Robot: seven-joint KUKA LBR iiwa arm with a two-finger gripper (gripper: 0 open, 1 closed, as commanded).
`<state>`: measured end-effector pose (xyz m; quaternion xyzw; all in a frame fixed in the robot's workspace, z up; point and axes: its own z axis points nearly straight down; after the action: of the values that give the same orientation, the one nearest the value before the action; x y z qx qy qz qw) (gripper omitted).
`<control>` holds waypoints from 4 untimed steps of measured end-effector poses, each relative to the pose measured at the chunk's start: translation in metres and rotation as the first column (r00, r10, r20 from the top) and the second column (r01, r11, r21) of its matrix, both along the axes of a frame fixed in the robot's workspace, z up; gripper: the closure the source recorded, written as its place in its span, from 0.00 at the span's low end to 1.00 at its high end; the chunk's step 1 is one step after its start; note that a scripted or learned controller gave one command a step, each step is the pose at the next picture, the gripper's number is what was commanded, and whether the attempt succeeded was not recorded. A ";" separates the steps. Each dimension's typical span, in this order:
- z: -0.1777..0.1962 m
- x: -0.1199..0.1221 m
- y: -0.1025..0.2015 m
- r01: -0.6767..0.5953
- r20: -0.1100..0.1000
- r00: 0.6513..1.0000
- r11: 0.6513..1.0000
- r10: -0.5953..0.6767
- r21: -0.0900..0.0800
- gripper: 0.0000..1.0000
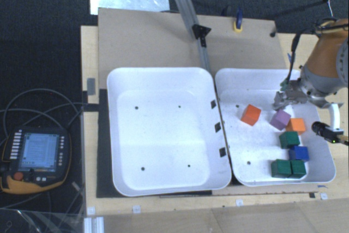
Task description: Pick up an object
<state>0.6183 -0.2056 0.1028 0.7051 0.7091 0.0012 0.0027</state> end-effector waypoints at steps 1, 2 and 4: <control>0.060 0.009 0.005 0.000 0.003 1.000 1.000 0.000 0.000 1.00; 0.107 0.011 0.005 0.000 0.002 1.000 1.000 0.000 0.000 1.00; 0.129 0.023 0.112 -0.005 -0.002 1.000 1.000 0.005 0.004 1.00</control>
<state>0.6413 -0.0934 0.2313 0.7032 0.7110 0.0021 0.0006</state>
